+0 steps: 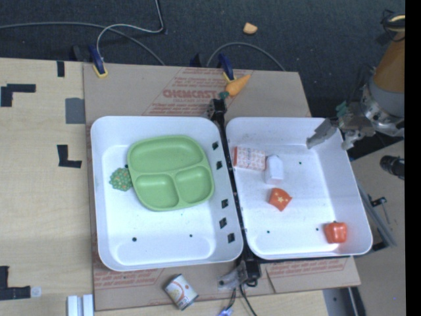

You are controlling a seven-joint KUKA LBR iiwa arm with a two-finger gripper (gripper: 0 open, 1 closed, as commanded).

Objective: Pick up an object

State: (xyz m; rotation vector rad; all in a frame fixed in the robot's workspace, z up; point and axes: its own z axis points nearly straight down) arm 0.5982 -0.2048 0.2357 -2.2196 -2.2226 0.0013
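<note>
Dark carpet (296, 18) runs behind your bench, with cables (131, 28) looping across it and a small orange scrap (250, 27) lying loose.

Look at your gripper (327, 131) first: it hangs over the upper right rim of the right bin (348, 176), reaching in from the right. You can make out grey fingers (320, 137) pointing down and left, but how far apart they stand cannot be told from this angle. Nothing shows between them. Behind the gripper your arm (389, 78) rises off to the right, its orange band at the frame's edge.

Below and left of the gripper, inside the right bin, you have four things. A white block (274, 168) lies near the bin's upper middle, just beside a red-and-white packet (248, 158) to its left. An orange piece (279, 199) sits near the centre, apart from both. A red pepper (336, 232) rests in the lower right corner, well apart from the rest.

Across the divider, your left bin (112, 229) carries a green tray (171, 173) with three compartments, tilted slightly. A broccoli (120, 179) touches the tray's left edge.

Both bins sit on cardboard (184, 87) clipped at the top by two blue clamps (99, 62). A carrot (237, 83) lies on the cardboard just above the join of the bins. Near the lower edge you see a can (181, 290) lying on its side, beside the cardboard's lower border.
</note>
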